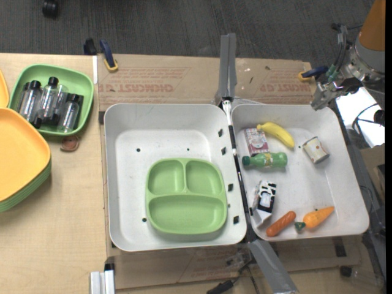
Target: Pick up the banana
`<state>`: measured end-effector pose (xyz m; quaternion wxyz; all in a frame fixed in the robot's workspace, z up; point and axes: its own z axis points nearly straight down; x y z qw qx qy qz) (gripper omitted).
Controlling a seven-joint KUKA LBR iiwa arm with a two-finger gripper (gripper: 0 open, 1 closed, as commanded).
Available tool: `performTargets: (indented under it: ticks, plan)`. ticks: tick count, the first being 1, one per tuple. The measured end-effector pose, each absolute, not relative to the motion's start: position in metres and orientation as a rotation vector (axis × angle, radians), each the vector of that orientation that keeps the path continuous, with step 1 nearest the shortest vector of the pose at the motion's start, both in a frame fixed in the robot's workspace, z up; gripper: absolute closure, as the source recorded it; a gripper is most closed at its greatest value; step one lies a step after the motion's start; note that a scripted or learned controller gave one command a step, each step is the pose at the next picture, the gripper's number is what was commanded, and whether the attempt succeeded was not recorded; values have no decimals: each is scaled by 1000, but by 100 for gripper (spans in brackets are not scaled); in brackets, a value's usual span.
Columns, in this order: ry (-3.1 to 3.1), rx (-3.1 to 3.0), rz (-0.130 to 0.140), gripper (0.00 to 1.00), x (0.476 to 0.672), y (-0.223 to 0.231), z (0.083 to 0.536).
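Note:
The yellow banana [277, 133] lies in the right bin [343, 170], near its back wall and left of centre, angled from upper left to lower right. Its left end touches a pink packet [256, 143]. My gripper [323, 95] hangs over the bin's back right corner, up and to the right of the banana and well apart from it. Nothing shows held in it.
The right bin also holds a green bottle [264, 160], a small white cup [315, 149], a black-and-white item [266, 196] and two carrot-like toys [317, 217]. A green divided plate [186, 196] sits in the left bin [122, 164]. A tray of bottles [52, 100] and orange plates [21, 158] stand far left.

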<state>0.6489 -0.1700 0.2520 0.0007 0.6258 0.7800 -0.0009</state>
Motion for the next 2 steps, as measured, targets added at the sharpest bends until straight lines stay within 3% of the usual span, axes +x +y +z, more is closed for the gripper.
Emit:
performTargets:
  ticks: [1,2]
  plan:
    - [2825,1373,-1,100,652,-158,217]
    - [2975,1006,1,100,637,-151,152]
